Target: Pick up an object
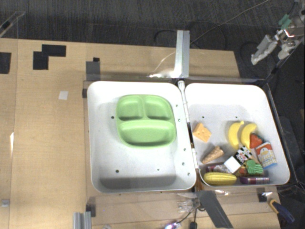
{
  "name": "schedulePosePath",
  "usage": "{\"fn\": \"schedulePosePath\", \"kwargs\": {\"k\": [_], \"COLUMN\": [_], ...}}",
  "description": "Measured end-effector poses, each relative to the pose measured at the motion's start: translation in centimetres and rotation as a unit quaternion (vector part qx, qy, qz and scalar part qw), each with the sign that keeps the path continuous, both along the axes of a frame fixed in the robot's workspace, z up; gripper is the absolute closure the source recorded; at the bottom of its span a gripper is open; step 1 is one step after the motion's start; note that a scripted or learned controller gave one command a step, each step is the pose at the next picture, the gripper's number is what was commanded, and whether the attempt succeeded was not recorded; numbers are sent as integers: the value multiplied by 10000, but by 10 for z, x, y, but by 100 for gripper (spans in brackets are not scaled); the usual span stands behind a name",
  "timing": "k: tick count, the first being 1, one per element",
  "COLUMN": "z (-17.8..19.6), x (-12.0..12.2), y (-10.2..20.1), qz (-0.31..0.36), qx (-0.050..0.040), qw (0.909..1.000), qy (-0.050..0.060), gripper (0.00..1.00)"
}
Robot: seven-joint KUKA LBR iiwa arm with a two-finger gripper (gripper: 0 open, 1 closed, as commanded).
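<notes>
1. Risk: the objects in the right bin (224, 99) crowd its 5 o'clock corner. The bananas (239, 133), carton (265, 155), corn (219, 178) and small box (232, 164) touch or nearly touch, so a descent there could wedge between neighbours, nudge them aside, or catch two at once.
2. Risk: the corn lies against the bin's near wall; the wall could block a finger.
3. Safest target, by my judgement: the cheese wedge (202, 132), alone near the divider at the bin's 9 o'clock.
4. Gripper (271, 46) sits outside the bin, past its 1 o'clock corner, off the table. Fingers: cannot tell whether spread or closed; nothing seen between them.
5. All objects lie toward 7 o'clock from the gripper, well apart from it. Left bin (100, 142) holds a green tray (144, 119).
</notes>
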State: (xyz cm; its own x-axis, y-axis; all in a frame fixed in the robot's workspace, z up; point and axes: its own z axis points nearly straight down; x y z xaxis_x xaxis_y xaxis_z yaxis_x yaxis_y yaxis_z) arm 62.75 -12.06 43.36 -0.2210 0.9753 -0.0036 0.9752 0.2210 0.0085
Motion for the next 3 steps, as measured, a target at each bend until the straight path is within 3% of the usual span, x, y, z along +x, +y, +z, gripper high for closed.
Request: {"fn": "schedulePosePath", "kwargs": {"k": [1,2,3], "z": [-172,-239,-342], "x": [8,-61,-72], "y": [43,9,-33], "qz": [429,-250,79], "qx": [6,10,-10], "qw": [9991,9997,10000], "qy": [20,22,-36], "gripper": [0,0,0]}}
